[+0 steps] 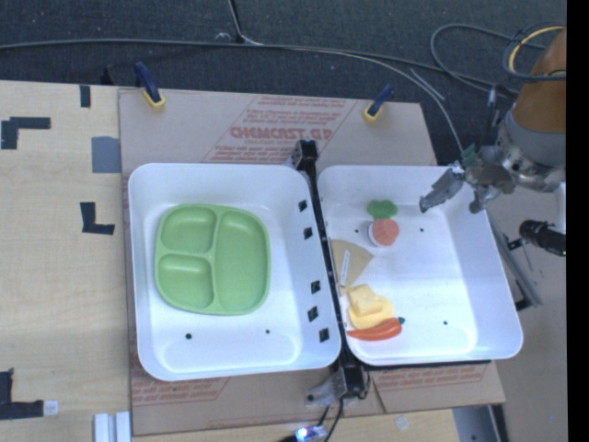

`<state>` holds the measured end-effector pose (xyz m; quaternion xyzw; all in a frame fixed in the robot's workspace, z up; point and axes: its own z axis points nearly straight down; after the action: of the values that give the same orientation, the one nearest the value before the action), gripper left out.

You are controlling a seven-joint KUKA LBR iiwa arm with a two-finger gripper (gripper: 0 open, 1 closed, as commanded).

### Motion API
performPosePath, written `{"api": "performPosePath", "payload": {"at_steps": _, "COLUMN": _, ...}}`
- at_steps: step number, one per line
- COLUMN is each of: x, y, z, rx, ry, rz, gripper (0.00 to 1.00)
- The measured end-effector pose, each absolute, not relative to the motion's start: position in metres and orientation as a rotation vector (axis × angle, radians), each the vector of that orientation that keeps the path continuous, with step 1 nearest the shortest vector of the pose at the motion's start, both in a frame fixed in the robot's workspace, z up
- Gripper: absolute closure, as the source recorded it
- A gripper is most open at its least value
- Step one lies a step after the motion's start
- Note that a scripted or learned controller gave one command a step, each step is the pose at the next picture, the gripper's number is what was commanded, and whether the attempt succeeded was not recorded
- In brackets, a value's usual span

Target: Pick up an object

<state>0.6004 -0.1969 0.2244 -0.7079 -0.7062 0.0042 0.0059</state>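
Note:
The right bin (460, 284) holds several small items: a green leafy piece (383, 208), a round red and white piece (385, 233) just below it, a tan wedge (351, 257), a yellow block (365, 303) and a red pepper (375, 331) near the front left. My gripper (451, 201) hangs over the bin's far right part, to the right of the green piece and apart from it. Its two fingers are spread open and nothing sits between them.
The left bin (147, 191) carries a green divided plate (213, 258). A black divider (317, 265) runs between the bins. Two clamps (147, 86) (377, 106) hold the cardboard at the back. Cables cross behind the bench.

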Motion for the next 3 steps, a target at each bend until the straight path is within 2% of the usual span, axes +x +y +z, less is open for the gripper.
{"api": "performPosePath", "payload": {"at_steps": 1, "x": 0.603, "y": -0.196, "z": 0.233, "rx": -2.220, "ry": -2.223, "rz": 0.002, "gripper": 0.00}}
{"api": "performPosePath", "payload": {"at_steps": 3, "x": 0.611, "y": -0.189, "z": 0.129, "rx": -2.218, "ry": -2.221, "rz": 0.006, "gripper": 0.00}}
